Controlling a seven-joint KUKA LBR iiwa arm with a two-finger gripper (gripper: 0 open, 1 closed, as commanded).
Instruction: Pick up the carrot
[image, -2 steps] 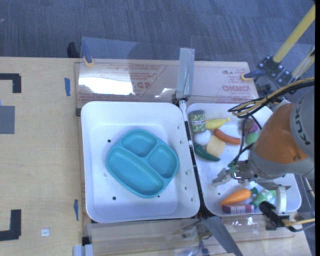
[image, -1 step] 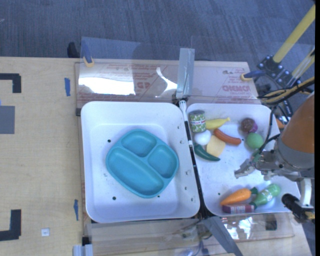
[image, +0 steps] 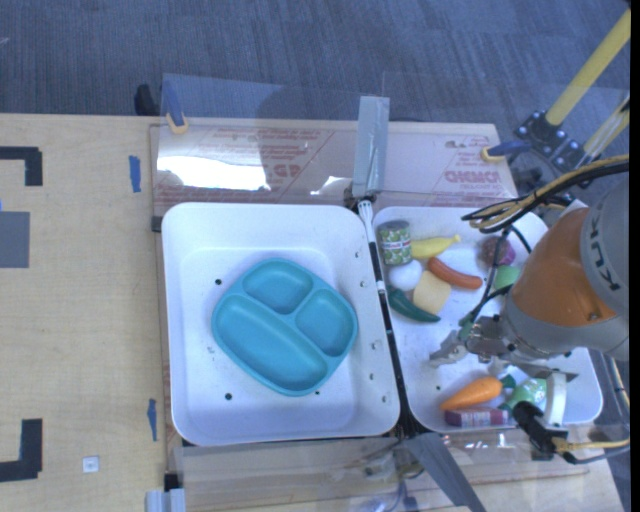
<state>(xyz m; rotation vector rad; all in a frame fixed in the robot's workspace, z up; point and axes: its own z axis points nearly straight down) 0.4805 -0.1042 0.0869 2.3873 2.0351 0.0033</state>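
The carrot (image: 474, 391) lies at 5 o'clock in the right bin (image: 425, 415), near its front wall, with a pink tube (image: 478, 418) just beside it. Directly above, the gripper (image: 480, 345) hangs low; you cannot tell how it is set. Beyond, toward 12 o'clock, a can (image: 394, 241), banana (image: 434, 245) and sausage (image: 455, 273) cluster. The blue tray (image: 285, 325) fills the left bin (image: 190, 300).

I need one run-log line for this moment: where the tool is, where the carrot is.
tool: over right bin, above carrot | carrot: lying in right bin, near front wall, not lifted | left bin: blue tray
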